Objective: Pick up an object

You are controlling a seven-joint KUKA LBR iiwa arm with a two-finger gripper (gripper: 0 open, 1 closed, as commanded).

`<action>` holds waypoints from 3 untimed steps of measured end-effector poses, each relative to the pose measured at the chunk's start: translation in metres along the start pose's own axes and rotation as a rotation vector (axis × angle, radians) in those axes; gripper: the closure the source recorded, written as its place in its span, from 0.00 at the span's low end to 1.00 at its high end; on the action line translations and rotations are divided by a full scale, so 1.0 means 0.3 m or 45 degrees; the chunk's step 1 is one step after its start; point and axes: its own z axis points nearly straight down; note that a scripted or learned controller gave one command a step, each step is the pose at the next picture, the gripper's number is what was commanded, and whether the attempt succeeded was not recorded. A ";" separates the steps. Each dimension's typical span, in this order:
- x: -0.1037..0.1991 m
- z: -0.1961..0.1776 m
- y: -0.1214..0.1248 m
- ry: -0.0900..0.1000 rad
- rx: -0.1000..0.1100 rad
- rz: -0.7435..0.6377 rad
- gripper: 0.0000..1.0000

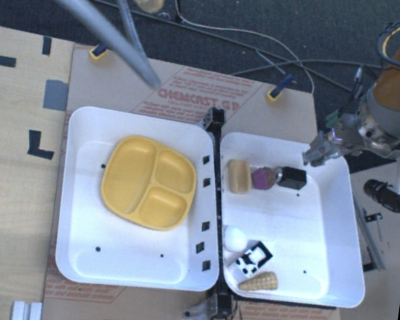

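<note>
1. The claw (320,155) is seen at the upper right rim of the right bin (350,255); whether its jaws are wide or narrow cannot be told.
2. Nothing is seen held, so the pick is judged not yet done.
3. The black block (292,178) lies just below-left of the claw, the purple object (263,177) and tan piece (239,176) farther left.
4. Descent, closing and lifting are left.

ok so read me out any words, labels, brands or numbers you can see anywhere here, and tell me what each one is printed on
"CHEMCAST GP", roughly, in red on the brown sheet under the bins; the letters are blurred, so that reading is uncertain.
Smaller red print around it on the same sheet: too blurred to read.
Black-and-white block in the right bin: a pattern, with no readable text.
</note>
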 end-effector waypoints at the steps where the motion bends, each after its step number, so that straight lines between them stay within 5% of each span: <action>1: 0.153 -0.004 -0.005 -0.001 0.001 0.001 1.00; 3: 0.475 -0.019 -0.082 -0.001 0.002 0.001 1.00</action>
